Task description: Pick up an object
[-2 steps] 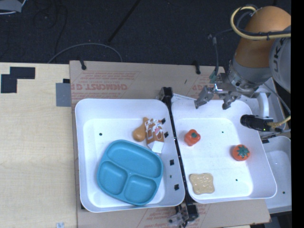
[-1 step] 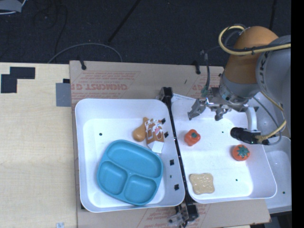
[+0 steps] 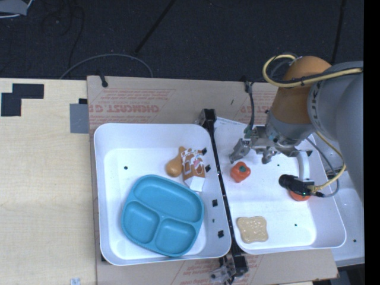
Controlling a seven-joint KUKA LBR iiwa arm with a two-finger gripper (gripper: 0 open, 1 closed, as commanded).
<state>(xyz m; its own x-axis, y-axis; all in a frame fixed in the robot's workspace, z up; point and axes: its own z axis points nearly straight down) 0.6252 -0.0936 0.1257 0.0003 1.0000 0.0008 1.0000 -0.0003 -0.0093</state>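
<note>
A small red-orange toy fruit with a green top lies in the right bin, near its left wall. My gripper hangs just above and to the right of it, open, with one finger close over the fruit and the other further right. Nothing sits between the fingers. A tan slice of toast lies flat at the front of the same bin. A small red thing peeks out near the bin's right side, partly hidden.
The left bin holds a blue divided plate, an orange-brown pear-shaped toy and a brown-and-white packet against the divider. A black strip runs between the bins. My arm covers the right bin's far right corner.
</note>
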